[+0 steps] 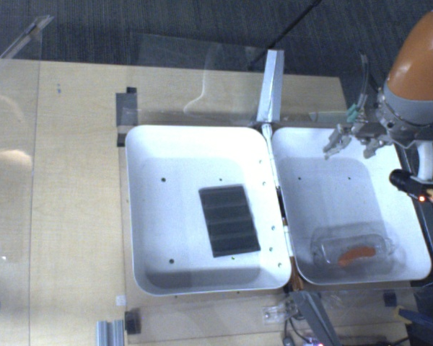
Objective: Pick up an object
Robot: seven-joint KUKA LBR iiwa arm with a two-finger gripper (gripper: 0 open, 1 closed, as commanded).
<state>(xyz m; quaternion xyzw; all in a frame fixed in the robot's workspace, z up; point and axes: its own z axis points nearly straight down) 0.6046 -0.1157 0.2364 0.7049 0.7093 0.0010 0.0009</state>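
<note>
Nothing is lifted yet: the pincer (353, 140) hangs spread wide and empty at upper right, over the right bin (303, 193), well apart from the clear orange-tipped object (353, 249) at lower right.

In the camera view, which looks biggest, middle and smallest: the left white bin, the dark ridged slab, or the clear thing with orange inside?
1. left white bin
2. dark ridged slab
3. clear thing with orange inside

Two white bins (141, 193) sit side by side on a wooden bench (72, 193).
</note>
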